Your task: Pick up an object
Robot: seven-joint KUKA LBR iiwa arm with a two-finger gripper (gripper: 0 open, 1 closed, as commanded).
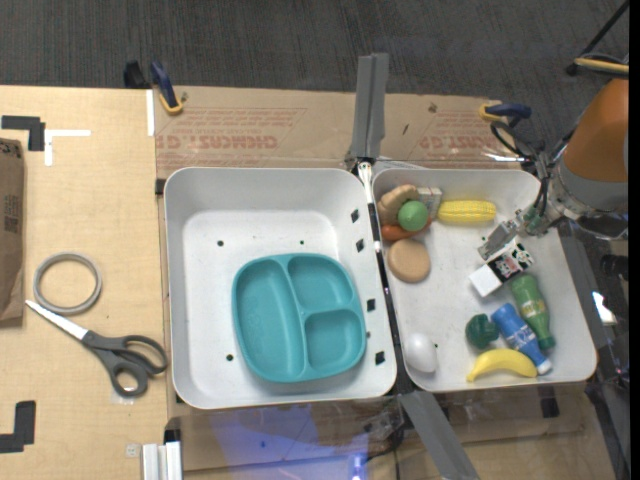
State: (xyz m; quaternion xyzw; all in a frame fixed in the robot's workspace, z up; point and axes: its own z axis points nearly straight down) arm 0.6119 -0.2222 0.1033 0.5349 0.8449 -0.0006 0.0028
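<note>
Curved glossy banana (503, 365) lies below the end effector (515, 230), whose state I cannot tell.

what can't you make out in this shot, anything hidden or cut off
- Gripper: too small and cluttered in the camera view to tell open from shut, or whether it touches the white box.
- Arm: cut off by the right edge.
- Brown bag: cut off by the left edge.
- Brown item behind the green ball: partly covered, kind unclear.
- Blue bottle: label too small to read.
</note>
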